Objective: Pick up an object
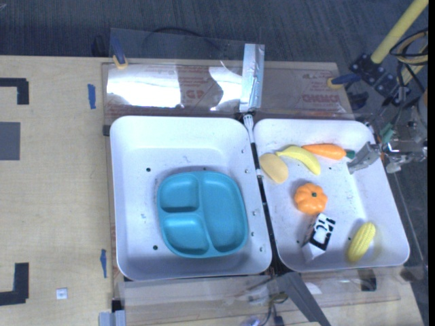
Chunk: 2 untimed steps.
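CAMERA VIEW | gripper (363, 156) at right bin (397, 240) upper right edge; jaws state: cannot tell | right bin: carrot (324, 151), banana (300, 158), pumpkin (310, 198), corn (361, 241) | left bin (129, 182): blue tray (202, 212)

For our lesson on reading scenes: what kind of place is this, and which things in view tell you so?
Probably a robotics lab test bench: two white bins fixed side by side, toy food such as a plastic carrot and banana, and blue tape marks on the board.

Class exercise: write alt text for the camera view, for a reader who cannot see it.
Two white bins sit side by side: the right bin holds a banana, carrot, small pumpkin, corn cob and other pieces; the left bin holds a blue divided plate.
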Tool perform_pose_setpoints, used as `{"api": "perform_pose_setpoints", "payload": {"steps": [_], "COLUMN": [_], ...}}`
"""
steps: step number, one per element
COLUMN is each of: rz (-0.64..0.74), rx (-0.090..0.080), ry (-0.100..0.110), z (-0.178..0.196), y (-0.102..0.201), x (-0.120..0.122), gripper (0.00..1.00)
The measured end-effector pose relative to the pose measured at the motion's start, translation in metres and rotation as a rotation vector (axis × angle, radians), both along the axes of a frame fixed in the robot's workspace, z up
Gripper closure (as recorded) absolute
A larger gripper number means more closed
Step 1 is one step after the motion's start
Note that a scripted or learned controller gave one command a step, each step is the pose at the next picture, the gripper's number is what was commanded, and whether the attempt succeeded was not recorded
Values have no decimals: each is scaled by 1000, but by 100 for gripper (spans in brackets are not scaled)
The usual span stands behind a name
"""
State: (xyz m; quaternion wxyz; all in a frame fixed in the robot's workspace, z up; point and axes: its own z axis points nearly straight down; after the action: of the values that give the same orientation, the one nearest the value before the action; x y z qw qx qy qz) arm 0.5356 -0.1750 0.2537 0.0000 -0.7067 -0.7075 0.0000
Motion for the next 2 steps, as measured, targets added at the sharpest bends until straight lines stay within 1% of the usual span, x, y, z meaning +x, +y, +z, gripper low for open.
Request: {"api": "perform_pose_setpoints", "payload": {"steps": [1,2], "rz": [188,330], "rx": [2,-1], "ry": [5,-5], "z": [-115,-166], "y": [85,60], "x": [-46,9], "gripper": [0,0]}}
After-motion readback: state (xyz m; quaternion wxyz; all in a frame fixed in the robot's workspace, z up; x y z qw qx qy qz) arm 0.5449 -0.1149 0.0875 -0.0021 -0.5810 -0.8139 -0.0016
